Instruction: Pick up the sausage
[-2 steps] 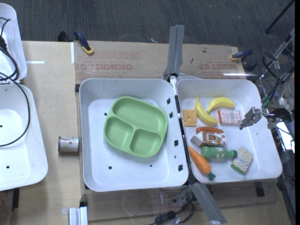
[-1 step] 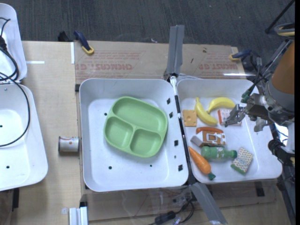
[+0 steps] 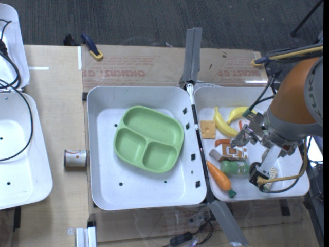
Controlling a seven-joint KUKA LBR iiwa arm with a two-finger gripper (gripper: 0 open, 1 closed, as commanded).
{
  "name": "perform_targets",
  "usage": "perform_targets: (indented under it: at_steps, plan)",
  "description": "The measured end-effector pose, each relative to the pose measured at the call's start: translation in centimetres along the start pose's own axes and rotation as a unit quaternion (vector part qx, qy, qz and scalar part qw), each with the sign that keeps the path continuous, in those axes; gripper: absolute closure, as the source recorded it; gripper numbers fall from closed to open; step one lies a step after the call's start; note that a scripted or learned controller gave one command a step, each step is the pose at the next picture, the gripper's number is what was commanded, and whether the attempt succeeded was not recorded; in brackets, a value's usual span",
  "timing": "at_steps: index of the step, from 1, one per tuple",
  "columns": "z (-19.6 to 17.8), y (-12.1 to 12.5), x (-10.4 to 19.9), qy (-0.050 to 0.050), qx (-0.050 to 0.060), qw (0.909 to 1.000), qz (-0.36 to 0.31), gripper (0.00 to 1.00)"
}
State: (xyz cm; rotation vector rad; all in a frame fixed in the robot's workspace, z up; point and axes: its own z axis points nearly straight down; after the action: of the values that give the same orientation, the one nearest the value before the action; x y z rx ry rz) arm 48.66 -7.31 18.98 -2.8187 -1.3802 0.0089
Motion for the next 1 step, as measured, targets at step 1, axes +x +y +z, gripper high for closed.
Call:
perform_targets:
  at_steps: [1]
  plan:
    - [6.82, 3.53, -1.79, 0.002, -0.002, 0.9910, 0.134, 0.00]
